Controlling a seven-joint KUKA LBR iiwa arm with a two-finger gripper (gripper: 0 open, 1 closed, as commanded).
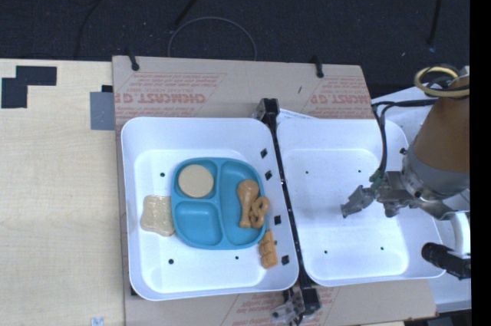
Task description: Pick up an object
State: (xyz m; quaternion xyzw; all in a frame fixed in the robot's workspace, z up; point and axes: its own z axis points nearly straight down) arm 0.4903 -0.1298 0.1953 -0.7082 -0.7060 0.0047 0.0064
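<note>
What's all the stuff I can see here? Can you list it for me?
Bins: 2, white, side by side on the bench.
Tray: 1, blue, three compartments, in the left bin.
Round disc: 1, tan, in the tray's upper left compartment.
Pretzel shape: 1, brown, in the tray's right compartment.
Pale piece: 1, cream, in the left bin, beside the tray's left edge.
Small piece: 1, orange-brown, in the left bin by the tray's lower right corner.
Gripper: 1, grey, over the right bin.

The bench (54, 194) is pale wood; a brown cardboard sheet (230, 90) lies on it toward its right side, bearing two white bins (138, 163) side by side.
</note>
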